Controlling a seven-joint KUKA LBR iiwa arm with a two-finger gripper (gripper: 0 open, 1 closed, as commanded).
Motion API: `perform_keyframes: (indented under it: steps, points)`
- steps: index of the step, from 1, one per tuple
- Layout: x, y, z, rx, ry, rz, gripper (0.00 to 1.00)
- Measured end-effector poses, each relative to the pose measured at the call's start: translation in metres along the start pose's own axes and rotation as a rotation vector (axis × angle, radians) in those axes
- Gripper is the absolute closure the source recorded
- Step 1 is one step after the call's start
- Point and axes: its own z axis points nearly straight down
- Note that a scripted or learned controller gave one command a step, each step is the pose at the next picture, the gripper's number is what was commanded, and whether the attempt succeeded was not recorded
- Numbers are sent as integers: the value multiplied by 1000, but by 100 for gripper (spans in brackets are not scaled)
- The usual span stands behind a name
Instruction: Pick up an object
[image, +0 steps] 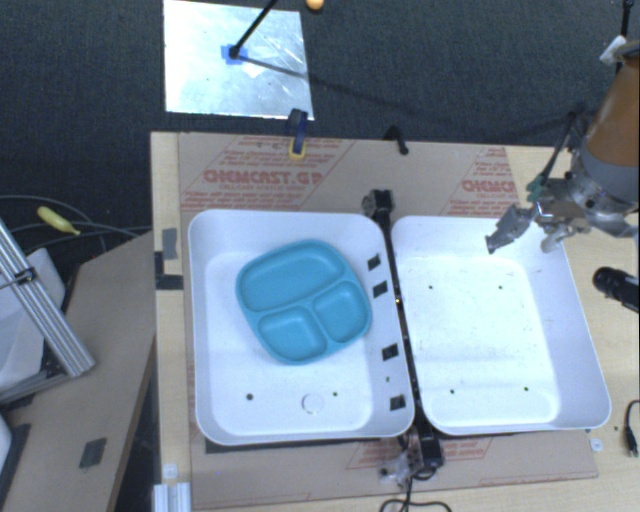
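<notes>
Two shallow white bins sit side by side across the middle of the frame: the left bin (215, 400) and the right bin (500, 400), parted by a dark hinge strip. The grey arm (615, 110) comes in at the upper right edge, its orange band showing above the wrist.

The one thing to pick is the blue divided plate (303, 300), a three-compartment tray lying flat in the left bin, a little above that bin's centre. Its long axis runs on a slant, from upper left down to lower right.

The gripper (528, 232) hangs over the upper right corner of the right bin, fingers spread apart with nothing between them. The plate lies well apart from it, to the left and somewhat lower in the frame, across the hinge strip. By my reading, the coming move is a long carry leftward over the divider before any descent.
</notes>
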Motion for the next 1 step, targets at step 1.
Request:
perform_keyframes:
  steps: [1]
  points:
    - [79, -66, 40, 6, 2, -4, 0]
